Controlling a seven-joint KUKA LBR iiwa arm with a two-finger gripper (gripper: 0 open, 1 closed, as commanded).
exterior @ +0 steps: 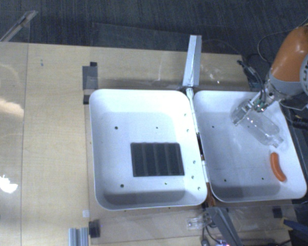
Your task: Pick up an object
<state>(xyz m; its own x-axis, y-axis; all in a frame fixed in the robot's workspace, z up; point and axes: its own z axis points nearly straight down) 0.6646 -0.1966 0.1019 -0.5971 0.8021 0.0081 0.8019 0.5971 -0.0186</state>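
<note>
A black ridged rectangular pad [156, 159] lies flat in the middle of the left bin [108, 137]. In the right bin [220, 152] a small orange sausage-shaped object [277, 167] rests near the right wall. A clear plastic bottle-like item [266, 130] lies just above it, hard to make out against the white floor. My gripper [241, 116] hangs low over the upper middle of the right bin, at the clear item's upper left end. Whether it touches that item cannot be told.
The grey arm with its orange band [292, 50] reaches in over the right bin's upper right corner. A metal post [192, 60] stands behind the seam between the bins. Cables [249, 70] lie at the back right.
</note>
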